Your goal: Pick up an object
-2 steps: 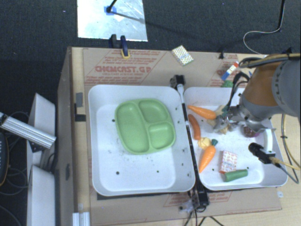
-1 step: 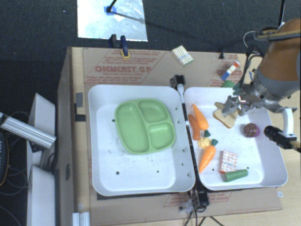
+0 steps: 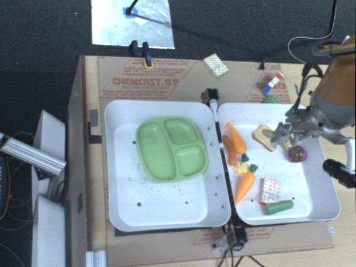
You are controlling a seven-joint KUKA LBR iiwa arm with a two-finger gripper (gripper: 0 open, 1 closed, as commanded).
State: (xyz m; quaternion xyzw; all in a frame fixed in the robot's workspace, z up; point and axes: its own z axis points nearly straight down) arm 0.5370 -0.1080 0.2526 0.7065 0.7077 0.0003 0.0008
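The arm (image 3: 334,88) reaches in from the right over the right bin (image 3: 320,204); its gripper (image 3: 282,133) hangs low above the bin's upper middle, just over a tan slice of toy bread (image 3: 263,137) that lies flat on the bin floor; how far the jaws stand apart cannot be told from this angle, and nothing can be seen held between them. Just beside the gripper, toward the right, sits a dark purple round toy (image 3: 297,153); near the bin's left wall lie an orange carrot (image 3: 236,139) and a thinner orange piece (image 3: 228,150) beside it; below them rest a small yellow toy (image 3: 242,167) and a second carrot (image 3: 245,185) with a green top; lower in the bin are a small red-and-white box (image 3: 271,189) and a green toy vegetable (image 3: 279,206) just beneath it. The left bin (image 3: 125,204) holds a green divided plate (image 3: 171,149), lying flat near its middle.
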